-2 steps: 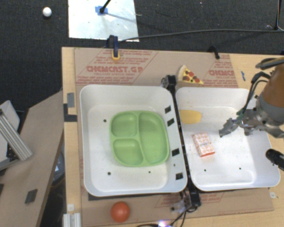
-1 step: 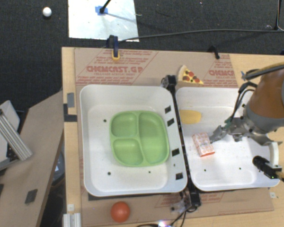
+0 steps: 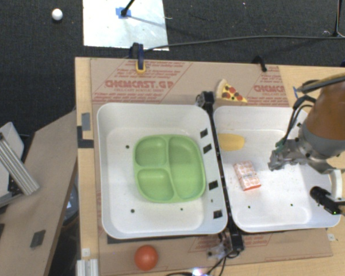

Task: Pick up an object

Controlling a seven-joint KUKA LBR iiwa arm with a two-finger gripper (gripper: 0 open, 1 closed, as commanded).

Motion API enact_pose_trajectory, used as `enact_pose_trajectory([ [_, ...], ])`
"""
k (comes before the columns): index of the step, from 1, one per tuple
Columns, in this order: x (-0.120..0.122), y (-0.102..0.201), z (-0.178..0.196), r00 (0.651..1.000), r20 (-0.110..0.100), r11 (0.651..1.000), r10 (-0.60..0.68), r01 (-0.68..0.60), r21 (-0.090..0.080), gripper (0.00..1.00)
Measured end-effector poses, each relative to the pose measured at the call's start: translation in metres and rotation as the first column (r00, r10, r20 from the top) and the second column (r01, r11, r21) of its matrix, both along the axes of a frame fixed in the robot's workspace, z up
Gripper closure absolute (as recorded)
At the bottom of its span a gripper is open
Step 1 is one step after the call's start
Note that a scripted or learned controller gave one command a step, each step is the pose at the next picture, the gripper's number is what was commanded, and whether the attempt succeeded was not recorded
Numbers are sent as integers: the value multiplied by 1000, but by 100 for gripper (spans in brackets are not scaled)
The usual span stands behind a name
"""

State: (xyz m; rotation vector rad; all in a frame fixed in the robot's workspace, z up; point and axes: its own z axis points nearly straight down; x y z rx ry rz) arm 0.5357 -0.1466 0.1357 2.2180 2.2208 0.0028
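Note:
In the right bin (image 3: 264, 214) lie a pale yellow piece (image 3: 231, 142) near the back left and a pink-and-white packet (image 3: 247, 175) in the middle left. My gripper (image 3: 278, 160) hangs over the right bin, to the right of the packet and a little apart from it. Nothing shows between its fingers. The grey arm with its orange band comes in from the right edge.
The left bin (image 3: 118, 211) holds a green divided plate (image 3: 169, 167). A toy pizza slice (image 3: 231, 92) lies on the cardboard behind the bins. An orange ball (image 3: 146, 257) sits in front of the left bin. A clamp (image 3: 138, 56) stands at the back.

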Motion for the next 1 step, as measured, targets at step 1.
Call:
enact_pose_trajectory([
  [1,3,1,65,1000,4,1000,3,-3,-1,100],
])
